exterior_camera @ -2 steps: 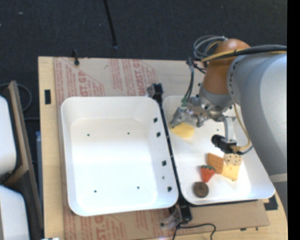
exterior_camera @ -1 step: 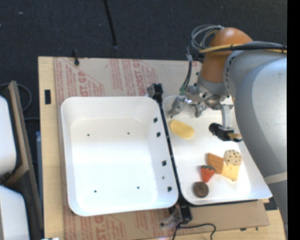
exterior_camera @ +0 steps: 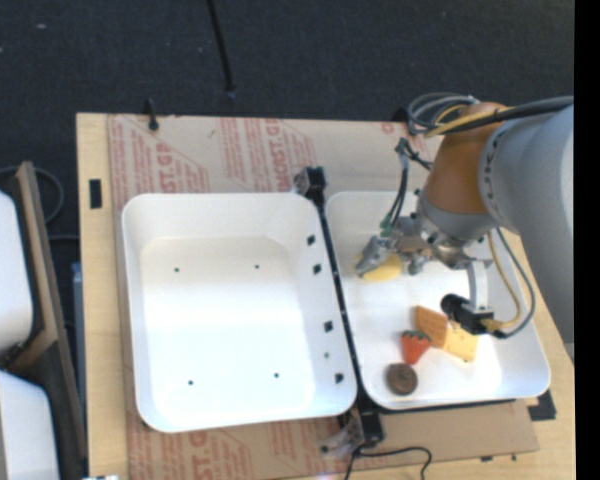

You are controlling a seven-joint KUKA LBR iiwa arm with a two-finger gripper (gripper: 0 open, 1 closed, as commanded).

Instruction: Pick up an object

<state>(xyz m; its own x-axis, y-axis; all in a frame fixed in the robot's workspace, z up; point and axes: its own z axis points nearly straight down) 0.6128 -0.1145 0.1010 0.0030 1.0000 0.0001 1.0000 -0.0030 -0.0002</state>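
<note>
My gripper [exterior_camera: 385, 255] hangs low over the upper left part of the right bin [exterior_camera: 520, 373], under the grey arm with its orange band [exterior_camera: 458, 173]. A small yellow object [exterior_camera: 383, 273] lies right beneath and against the gripper, partly hidden by it. Whether it is gripped or just lying on the bin floor I cannot tell. Toward the front of the same bin lie an orange and yellow block [exterior_camera: 446, 331], a small red object [exterior_camera: 414, 348] touching its left side, and a brown round object [exterior_camera: 401, 379].
The left bin [exterior_camera: 230, 308] sits beside the right one, with a black divider strip [exterior_camera: 330, 288] between them. Both rest on a cardboard sheet [exterior_camera: 220, 153]. Cables and a black fitting [exterior_camera: 462, 313] hang from the wrist above the block.
</note>
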